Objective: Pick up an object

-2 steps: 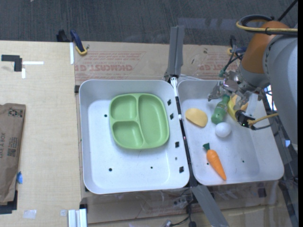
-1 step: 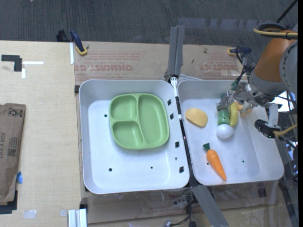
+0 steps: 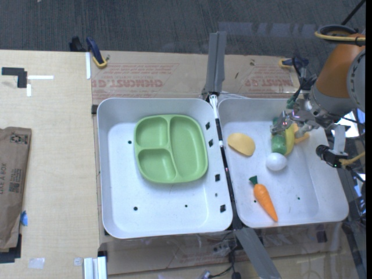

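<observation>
The claw (image 3: 286, 128) hangs low in the right bin (image 3: 325, 208), pinching a green-and-yellow toy (image 3: 282, 140). Just beside it lie a white ball (image 3: 276, 162), a yellow piece (image 3: 241, 144) and a carrot (image 3: 265, 200).

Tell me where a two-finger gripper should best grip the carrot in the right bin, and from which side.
Probably across the carrot's thick orange upper half, just below the green top, coming straight down from above. It lies flat on the right bin's floor, pointing diagonally, with bare floor on both long sides. Closing across its width suits the taper; the thin tip would likely slip.
</observation>
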